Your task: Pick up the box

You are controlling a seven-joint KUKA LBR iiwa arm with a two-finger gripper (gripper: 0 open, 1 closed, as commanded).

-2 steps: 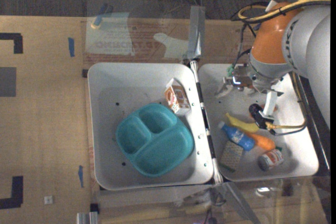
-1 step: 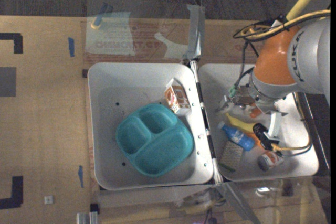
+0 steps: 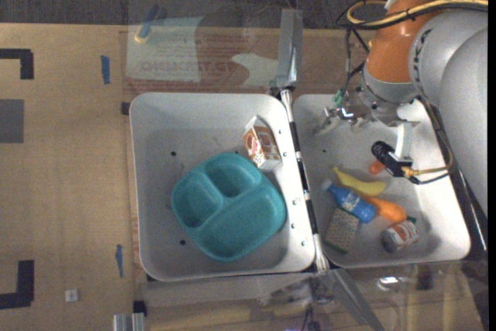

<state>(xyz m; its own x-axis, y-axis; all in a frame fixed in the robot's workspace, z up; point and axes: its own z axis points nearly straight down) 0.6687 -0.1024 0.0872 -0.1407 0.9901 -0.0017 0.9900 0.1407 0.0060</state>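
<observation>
The box (image 3: 262,142) is a small white and orange carton. It stands tilted in the left bin (image 3: 155,167) near its right wall, just above the teal divided plate (image 3: 229,205). My gripper (image 3: 345,114) hangs over the upper left part of the right bin (image 3: 449,244), below the orange wrist band (image 3: 395,50). It is to the right of the box, across the wall between the bins, and apart from it. Nothing is visibly held.
The right bin holds a banana (image 3: 360,182), a blue bottle (image 3: 350,201), an orange carrot-like piece (image 3: 387,209), a can (image 3: 399,235) and a speckled pad (image 3: 341,229). A black cable part (image 3: 390,157) hangs beside the arm.
</observation>
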